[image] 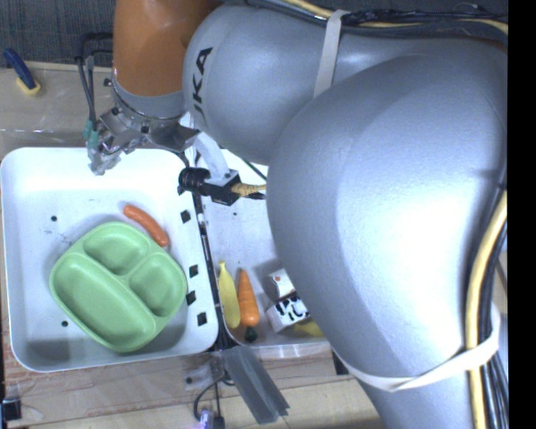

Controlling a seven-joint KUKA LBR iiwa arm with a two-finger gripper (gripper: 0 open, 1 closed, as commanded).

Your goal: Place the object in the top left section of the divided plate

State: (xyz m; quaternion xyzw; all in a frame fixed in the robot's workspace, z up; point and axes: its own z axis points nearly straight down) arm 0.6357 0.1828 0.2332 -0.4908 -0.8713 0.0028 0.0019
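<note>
A green divided plate (116, 284) lies in the left white bin (36, 186), with nothing in its sections. An orange sausage-shaped object (146, 223) rests on the bin floor, touching the plate's upper right rim. My gripper (99, 161) hangs over the bin's far edge, up and left of the sausage and well apart from it. Nothing shows between its fingers.
The right bin (250, 347) holds a yellow banana-like piece (228, 298), an orange carrot (247, 300) and a white printed block (288, 304) near its front. My large grey arm covers most of that bin. A blue-and-yellow tool (20, 71) lies on the bench at far left.
</note>
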